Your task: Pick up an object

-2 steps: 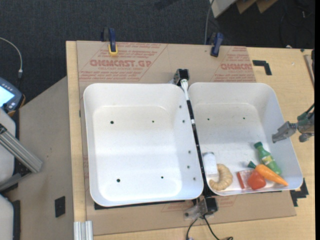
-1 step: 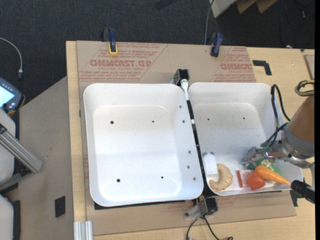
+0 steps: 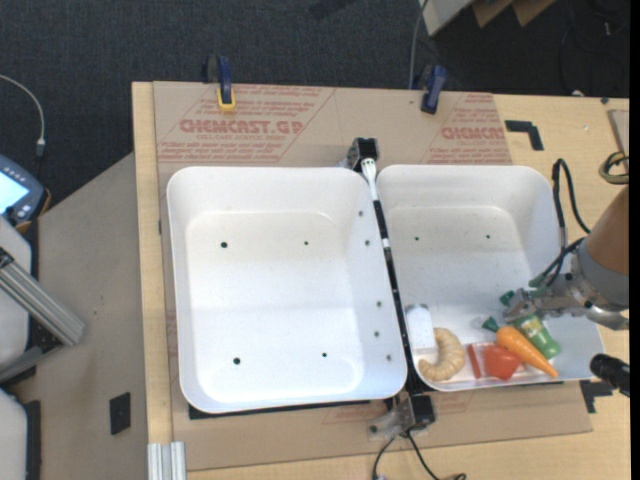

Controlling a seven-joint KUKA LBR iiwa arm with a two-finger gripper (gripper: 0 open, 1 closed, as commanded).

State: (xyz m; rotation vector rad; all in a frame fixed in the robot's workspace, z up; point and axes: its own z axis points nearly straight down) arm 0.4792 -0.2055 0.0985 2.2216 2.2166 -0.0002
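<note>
Several small objects lie along the front edge of the right bin (image 3: 470, 198). From left to right they are a white block (image 3: 418, 324), a tan curved pastry-like piece (image 3: 444, 356), a red piece (image 3: 500, 362), an orange carrot (image 3: 526, 350) and a green piece (image 3: 541, 336). A small dark green item (image 3: 512, 298) and a small orange bit (image 3: 490, 323) lie just behind them. My gripper (image 3: 540, 303) reaches in from the right and sits low over the carrot and the green pieces. The objects under its tip are partly hidden.
The left bin (image 3: 200, 208) stands beside the right one, with a black divider strip (image 3: 382, 238) between them. Clamps (image 3: 432, 88) hold the cardboard-covered bench at the back. A cable (image 3: 558, 198) runs along the right bin's right wall.
</note>
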